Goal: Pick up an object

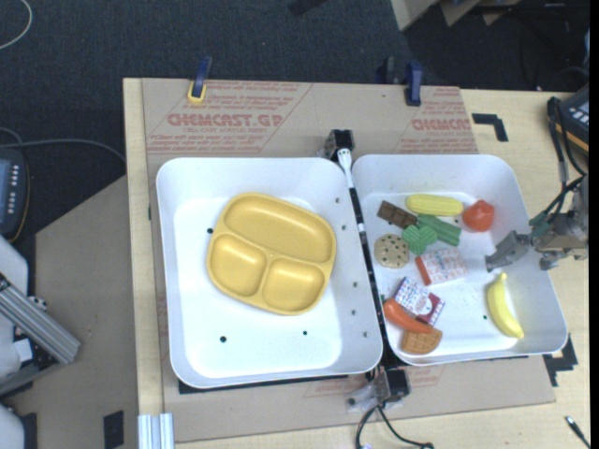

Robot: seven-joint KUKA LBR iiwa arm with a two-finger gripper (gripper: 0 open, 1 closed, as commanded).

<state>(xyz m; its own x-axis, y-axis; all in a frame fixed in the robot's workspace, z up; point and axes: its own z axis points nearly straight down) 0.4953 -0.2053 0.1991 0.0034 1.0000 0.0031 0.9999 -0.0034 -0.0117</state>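
- Surface (281,110): brown board carrying two white bins side by side.
- Left bin (187,344): holds a yellow divided plate (271,253), three compartments, lying a little tilted relative to the bin's walls.
- Right bin (533,330): holds a scatter of toy food.
- Along the far side: yellow corn cob (434,204), red tomato (478,215) just beside its right end, brown chocolate bar (396,216), green vegetable piece (430,233).
- Middle: round cookie (389,249), red-and-white packet (440,267).
- Near side: small printed carton (415,297), orange carrot (404,316) touching it, waffle-like piece (420,341) by the near wall.
- Banana (504,308) lies at the right side of the right bin, apart from the rest.
- Gripper (504,253) reaches in over the right bin's right wall, just above the banana's top end; nothing visible between the fingers, and I cannot tell whether they are spread or closed.
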